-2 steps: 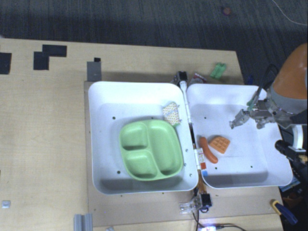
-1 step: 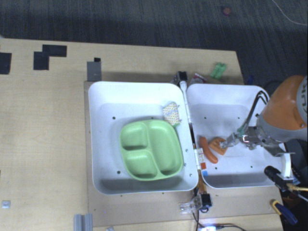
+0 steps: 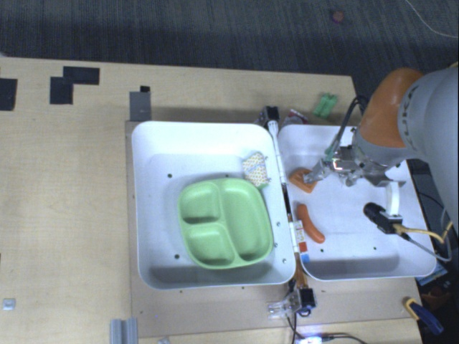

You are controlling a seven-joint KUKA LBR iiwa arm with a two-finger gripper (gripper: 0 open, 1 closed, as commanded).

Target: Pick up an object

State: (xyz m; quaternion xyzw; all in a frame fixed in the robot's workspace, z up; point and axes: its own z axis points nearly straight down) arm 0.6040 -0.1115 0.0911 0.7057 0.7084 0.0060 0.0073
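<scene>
In the camera view, the arm [image 3: 423,120] is reaching in from the right and leaning low over the far part of the right bin [image 3: 355,239]. The gripper [image 3: 320,170] is pointing left, its tip touching or just beside the orange piece [image 3: 301,180], which is lying close to the bin's left wall, towards the far end. I cannot tell whether the gripper is open or closed, nor whether it is gripping the piece.

The orange piece is probably the target, since it is the thing nearest the tip. With the wall so close on the left, the arm is likely coming at it from the open right side, where there is room.

A sausage [image 3: 310,224] is lying nearer in the same bin, by the left wall and apart from the gripper. In the left bin [image 3: 152,192] a green plate [image 3: 224,222] is taking up the middle, and a patterned scrap [image 3: 255,168] is sitting against the far right wall. A green thing [image 3: 326,104] is lying on the bench [image 3: 64,192] beyond the bins.
</scene>
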